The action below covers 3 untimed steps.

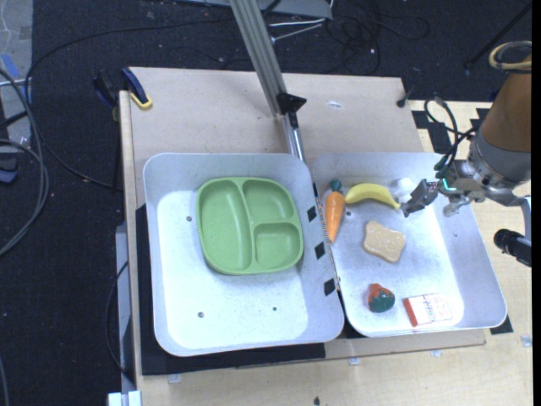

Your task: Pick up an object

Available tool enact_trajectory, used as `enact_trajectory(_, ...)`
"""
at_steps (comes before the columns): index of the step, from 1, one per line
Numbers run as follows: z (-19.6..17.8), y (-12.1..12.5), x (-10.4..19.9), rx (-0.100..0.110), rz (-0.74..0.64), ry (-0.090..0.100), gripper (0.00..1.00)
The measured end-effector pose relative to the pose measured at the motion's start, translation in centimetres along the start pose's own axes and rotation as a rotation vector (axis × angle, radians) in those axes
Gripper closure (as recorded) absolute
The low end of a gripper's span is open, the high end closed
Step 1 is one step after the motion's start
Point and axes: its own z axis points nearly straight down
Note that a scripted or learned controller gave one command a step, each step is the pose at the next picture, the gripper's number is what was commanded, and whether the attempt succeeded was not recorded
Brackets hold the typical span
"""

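Where the view comes nearest, at the front of the right bin [482, 299], a small red-and-white box [431, 309] lies flat, and just to its left sits a small red and teal toy [380, 299]. Beyond them, near the bin's middle, rests a slice of toy bread [384, 242]. Farther back, an orange carrot [334, 214] lies along the bin's left wall with its green top pointing away, and a yellow banana [370, 194] curves just beside it toward the right. The gripper [418, 198] hangs low over the bin's far right part, close to the banana's right tip, with nothing visible between its fingers; whether they are spread or pressed together cannot be told at this size. The grey arm [507, 134] with its orange band reaches in from the right. The left bin [169, 311] carries a green divided plate [250, 225]. Both bins sit on the pale bench [211, 112].
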Motion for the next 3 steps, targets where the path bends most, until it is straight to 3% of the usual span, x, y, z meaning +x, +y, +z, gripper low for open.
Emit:
enact_trajectory(1,-0.1,0.1,0.0,-0.002,0.000,-0.001,0.00)
enact_trajectory(2,5.0,0.9,-0.5,0.001,0.001,-0.001,0.00)
enact_trajectory(3,9.8,0.1,0.1,0.002,0.001,0.001,0.00)
